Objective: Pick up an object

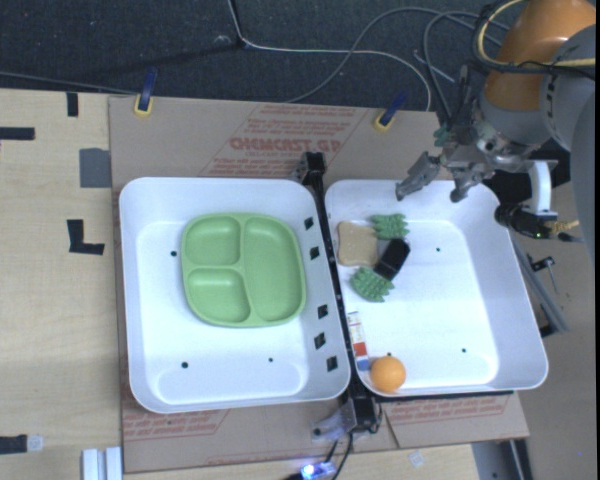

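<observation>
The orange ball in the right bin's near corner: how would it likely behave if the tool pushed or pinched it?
The orange ball looks round and smooth, so a push would probably send it rolling. It sits against the right bin wall at the near-left corner, which may trap it. A pinch off centre could squirt it out sideways.

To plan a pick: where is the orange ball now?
The orange ball lies in the right bin, at its near left corner, well below the black object.
</observation>
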Robot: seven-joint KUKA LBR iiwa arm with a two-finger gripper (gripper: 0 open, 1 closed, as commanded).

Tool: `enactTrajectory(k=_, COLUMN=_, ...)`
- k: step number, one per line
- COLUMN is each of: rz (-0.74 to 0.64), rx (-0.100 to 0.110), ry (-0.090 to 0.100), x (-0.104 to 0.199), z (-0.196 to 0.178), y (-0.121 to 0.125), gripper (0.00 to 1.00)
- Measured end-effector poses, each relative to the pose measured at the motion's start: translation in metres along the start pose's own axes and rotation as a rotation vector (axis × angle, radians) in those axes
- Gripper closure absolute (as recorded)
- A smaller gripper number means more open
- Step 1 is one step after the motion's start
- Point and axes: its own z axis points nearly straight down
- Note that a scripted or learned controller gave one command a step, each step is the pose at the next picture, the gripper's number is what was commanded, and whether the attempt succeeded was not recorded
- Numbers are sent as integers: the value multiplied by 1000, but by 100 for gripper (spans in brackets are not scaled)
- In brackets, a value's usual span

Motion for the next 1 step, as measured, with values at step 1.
enactTrajectory(k=1, rz=-3, rx=-14, ry=-2, x=0, z=-9, y=3, gripper=0)
